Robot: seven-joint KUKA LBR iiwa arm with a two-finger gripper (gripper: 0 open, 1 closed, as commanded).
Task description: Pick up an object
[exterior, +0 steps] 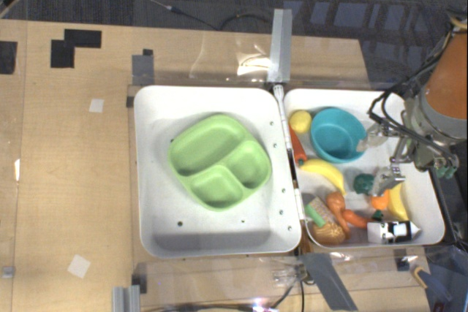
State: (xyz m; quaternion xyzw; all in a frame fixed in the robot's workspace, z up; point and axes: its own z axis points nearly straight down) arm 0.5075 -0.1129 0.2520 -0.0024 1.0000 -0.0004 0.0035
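The right bin [431, 226] holds several toy items: a blue bowl [336, 134], a yellow lemon [299, 120], a banana [324, 173], a small teal piece [363, 183], an orange carrot [349, 214], a bread-like piece [329, 231], a green-and-pink block [317, 212] and a white bottle [391, 231]. My gripper [388, 177] hangs low over the right half of this bin, just right of the teal piece and right above an orange piece [380, 201] and a yellow piece [398, 202]. I see nothing clearly held in it.
The left bin [157, 223] holds a green divided plate [218, 161]. A metal divider post [281, 40] stands at the back between the bins. The grey arm with its orange band [447, 84] and cables crosses the right bin's right edge.
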